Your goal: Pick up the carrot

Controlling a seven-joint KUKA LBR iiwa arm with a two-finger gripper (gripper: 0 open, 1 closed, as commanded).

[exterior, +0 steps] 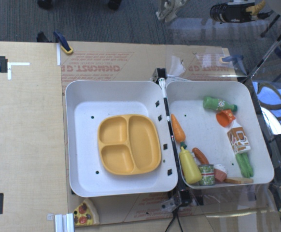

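Note:
The carrot [177, 128] is orange and tapered. It lies in the right bin [254, 111], close against that bin's left wall, with its thin end pointing to the far side. My gripper [171, 6] hangs well beyond the bins at the top of the view, over the grey floor, far from the carrot. Nothing shows in it.
A yellow bottle [189, 166], a red sausage [200, 155] and a green can [206, 174] crowd just in front of the carrot. A green bottle [219, 104], a carton [238, 140] and a cucumber [245, 165] lie to the right. The left bin [77, 129] holds a yellow divided plate [112, 129].

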